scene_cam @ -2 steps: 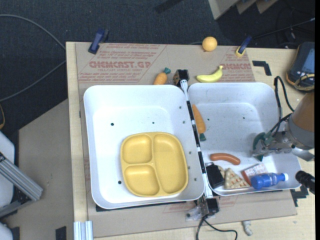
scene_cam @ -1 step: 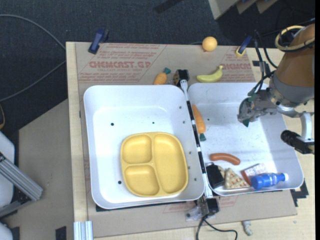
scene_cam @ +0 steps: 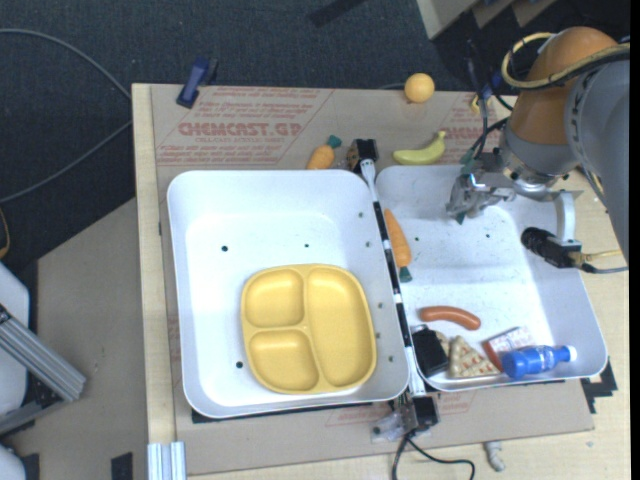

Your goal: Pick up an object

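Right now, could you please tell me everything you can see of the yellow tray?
The yellow tray is a rounded-square plate, plastic by its look, split by raised ridges into three compartments: one long one on the view's right, two smaller ones on the left. All three hold nothing. It lies flat and upright, slightly turned, in the near half of the left bin, resting on the bin's floor. Nothing else touches it; the gripper is over the right bin.

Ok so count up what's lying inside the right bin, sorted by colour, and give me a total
Orange: 1, the carrot
Red: 1, the sausage
Blue: 1, the bottle
Tan: 1, the pizza slice
Black: 1, the block
Total: 5
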Robot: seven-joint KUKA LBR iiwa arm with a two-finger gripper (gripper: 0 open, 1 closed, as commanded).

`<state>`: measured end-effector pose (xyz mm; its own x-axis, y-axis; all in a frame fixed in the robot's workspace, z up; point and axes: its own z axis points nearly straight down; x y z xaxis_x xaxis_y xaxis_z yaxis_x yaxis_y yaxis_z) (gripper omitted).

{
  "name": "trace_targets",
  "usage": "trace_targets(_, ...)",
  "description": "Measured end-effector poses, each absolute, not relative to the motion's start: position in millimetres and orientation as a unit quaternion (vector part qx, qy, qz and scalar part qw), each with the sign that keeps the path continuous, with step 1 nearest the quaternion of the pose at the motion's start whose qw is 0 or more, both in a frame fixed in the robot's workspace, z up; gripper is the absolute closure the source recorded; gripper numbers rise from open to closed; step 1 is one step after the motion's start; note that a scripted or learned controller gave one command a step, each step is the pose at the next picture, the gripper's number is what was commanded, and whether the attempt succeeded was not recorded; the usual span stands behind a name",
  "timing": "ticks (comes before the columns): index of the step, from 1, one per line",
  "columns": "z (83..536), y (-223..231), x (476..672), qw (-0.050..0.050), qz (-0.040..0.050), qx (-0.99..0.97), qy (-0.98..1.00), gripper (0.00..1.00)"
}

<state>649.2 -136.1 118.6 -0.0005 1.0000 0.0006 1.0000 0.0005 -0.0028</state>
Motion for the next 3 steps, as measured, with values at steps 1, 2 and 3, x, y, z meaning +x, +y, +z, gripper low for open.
trace_targets(1,206.1,-77.4,622.9,-0.001,-0.0011,-0.707,-0.708,1.0)
trace_targets(2,216.9,-29.2,630.3,-0.001,-0.0009,-0.706,-0.708,1.0)
trace_targets(3,258.8,-62.1,584.6,0.0,0.0007,-0.707,-0.707,1.0)
